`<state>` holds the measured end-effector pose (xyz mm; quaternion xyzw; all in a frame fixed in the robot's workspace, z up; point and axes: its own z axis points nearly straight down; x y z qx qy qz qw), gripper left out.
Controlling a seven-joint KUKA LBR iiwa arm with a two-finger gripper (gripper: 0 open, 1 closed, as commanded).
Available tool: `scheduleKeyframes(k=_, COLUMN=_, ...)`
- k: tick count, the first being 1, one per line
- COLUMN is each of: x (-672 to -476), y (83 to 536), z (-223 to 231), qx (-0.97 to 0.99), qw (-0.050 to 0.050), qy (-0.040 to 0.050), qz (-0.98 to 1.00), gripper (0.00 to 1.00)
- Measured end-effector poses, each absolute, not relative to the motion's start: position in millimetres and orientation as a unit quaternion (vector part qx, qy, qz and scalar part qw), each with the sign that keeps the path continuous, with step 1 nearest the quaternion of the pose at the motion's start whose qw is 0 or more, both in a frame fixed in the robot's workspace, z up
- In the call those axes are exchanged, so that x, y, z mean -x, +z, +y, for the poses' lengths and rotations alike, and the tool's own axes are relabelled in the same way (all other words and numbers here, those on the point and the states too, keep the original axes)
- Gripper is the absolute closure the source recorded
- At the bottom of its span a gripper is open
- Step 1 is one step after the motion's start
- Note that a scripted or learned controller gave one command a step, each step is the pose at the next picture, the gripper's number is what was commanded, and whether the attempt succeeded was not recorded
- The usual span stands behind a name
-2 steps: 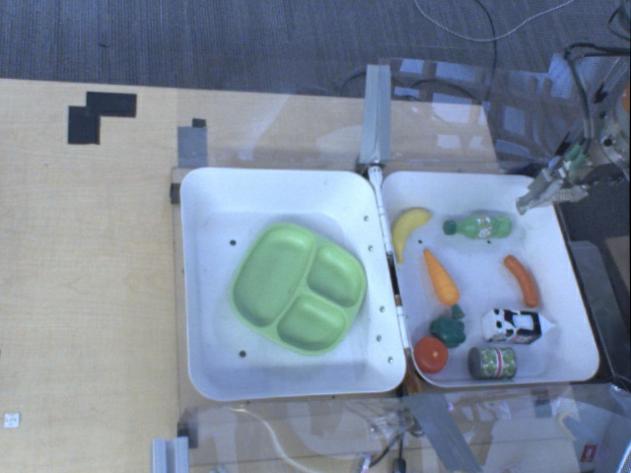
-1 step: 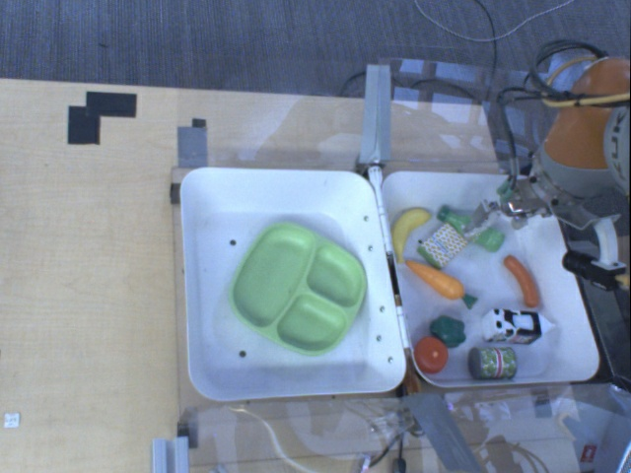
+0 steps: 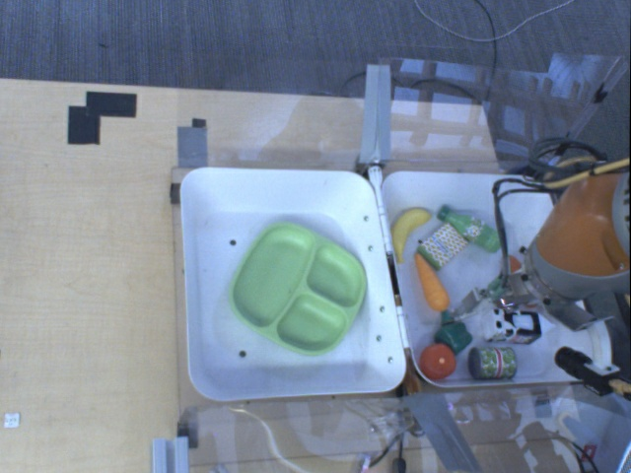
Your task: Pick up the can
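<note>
The can (image 3: 492, 363) is a small grey-green tin lying on its side near the front edge of the right bin (image 3: 468, 193). The gripper (image 3: 501, 313) hangs over the right bin just behind the can, below the arm's orange band (image 3: 584, 233). Nothing shows as held in it. The gripper's dark and metal parts blur together against the bin floor.
Beside the can are a red tomato (image 3: 438, 361) and a dark green object (image 3: 455, 334). Further back lie a carrot (image 3: 431, 283), a banana (image 3: 409, 229), a small carton (image 3: 444, 245) and a green bottle (image 3: 471, 229). The left bin (image 3: 212, 274) holds a green divided plate (image 3: 299, 286).
</note>
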<state>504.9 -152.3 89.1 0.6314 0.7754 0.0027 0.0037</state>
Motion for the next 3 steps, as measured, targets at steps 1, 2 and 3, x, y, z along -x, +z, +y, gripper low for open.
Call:
scheduleKeyframes(k=1, x=-537.4, y=130, z=-121, qx=-0.707, qw=0.002, qy=0.0016, qz=0.707, gripper=0.00)
scheduleKeyframes(k=2, x=-534.6, y=172, z=-111, qx=-0.703, qw=0.002, qy=0.0017, qz=0.711, gripper=0.00)
scheduleKeyframes(k=3, x=-504.4, y=132, z=-180, qx=-0.630, qw=0.002, qy=0.0009, qz=0.777, gripper=0.00)
